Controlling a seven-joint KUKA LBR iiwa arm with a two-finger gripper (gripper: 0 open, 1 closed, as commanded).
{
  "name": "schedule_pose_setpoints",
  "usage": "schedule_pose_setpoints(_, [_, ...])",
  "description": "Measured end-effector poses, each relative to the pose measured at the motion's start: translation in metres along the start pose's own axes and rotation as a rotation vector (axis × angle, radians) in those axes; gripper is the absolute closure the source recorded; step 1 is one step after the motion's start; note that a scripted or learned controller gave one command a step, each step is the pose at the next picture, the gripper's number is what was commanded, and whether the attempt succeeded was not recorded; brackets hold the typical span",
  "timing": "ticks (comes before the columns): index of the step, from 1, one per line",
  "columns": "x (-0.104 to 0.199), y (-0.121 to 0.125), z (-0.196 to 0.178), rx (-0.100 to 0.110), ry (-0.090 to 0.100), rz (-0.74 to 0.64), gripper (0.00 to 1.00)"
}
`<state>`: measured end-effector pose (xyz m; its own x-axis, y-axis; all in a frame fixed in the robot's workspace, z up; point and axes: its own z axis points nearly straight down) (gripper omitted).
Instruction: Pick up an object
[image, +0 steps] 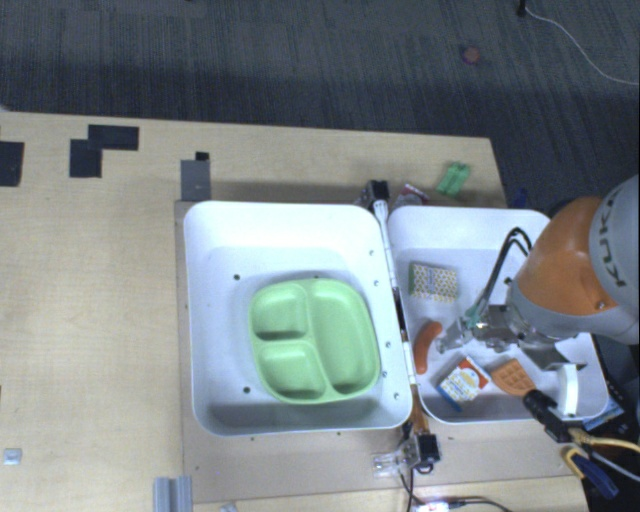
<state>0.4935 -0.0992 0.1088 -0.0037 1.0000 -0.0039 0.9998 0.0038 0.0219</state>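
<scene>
A: What's on the far left of the bench?

B: Bare wood with a few dark patches near its upper edge. Then comes the left bin (215, 300), white and shallow, with a green divided plate (313, 338) lying in its middle. The plate has three compartments.

A: And next to it?

B: The right bin (440, 235) sits just beside the left one, their rims touching along the middle. Near its upper left lies a small patterned packet (434, 281). Below that, close to the left wall, is a reddish sausage-shaped piece (426, 343). Lower still, a small white carton with red and blue print (463, 382), and just right of it an orange waffle-like piece (513, 377).

A: Where's the gripper?

B: The gripper (470, 335) hangs over the middle of the right bin, between the sausage piece and the orange piece, above the carton. It looks metallic, but I cannot tell whether its fingers are open or closed, or whether anything is caught in them.

A: Anything past the bins?

B: A small green object (453, 179) lies on the bench above the right bin. The arm (565, 275), orange and grey, enters from the right.
</scene>
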Motion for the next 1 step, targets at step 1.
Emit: schedule_pose_setpoints(1, [0.0108, -0.0047, 0.0209, 0.011, -0.001, 0.004, 0.00])
